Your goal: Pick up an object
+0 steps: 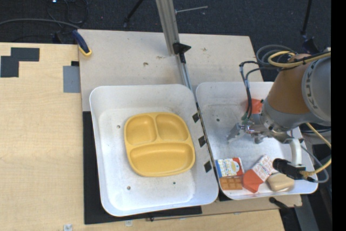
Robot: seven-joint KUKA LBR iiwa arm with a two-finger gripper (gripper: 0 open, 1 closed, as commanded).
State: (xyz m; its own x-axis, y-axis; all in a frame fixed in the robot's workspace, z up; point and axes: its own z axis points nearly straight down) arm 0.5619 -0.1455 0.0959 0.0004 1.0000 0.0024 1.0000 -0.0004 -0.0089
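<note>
My gripper (246,133) hangs low over the middle of the right bin (216,99), open, with nothing between its fingers. Several small things lie along that bin's front edge. They are a little carton (228,166), a brown waffle piece (231,183), a red block (252,181), a white and red packet (264,165) and a beige bread-like lump (281,183). All of them sit nearer the front than the gripper and apart from it. A small red thing (254,106) shows just behind the wrist, partly hidden by the arm.
The left bin (108,170) holds a yellow divided plate (159,143) in its middle. An aluminium post (166,13) rises behind the bins. Black clips (201,140) sit on the rim between the two bins.
</note>
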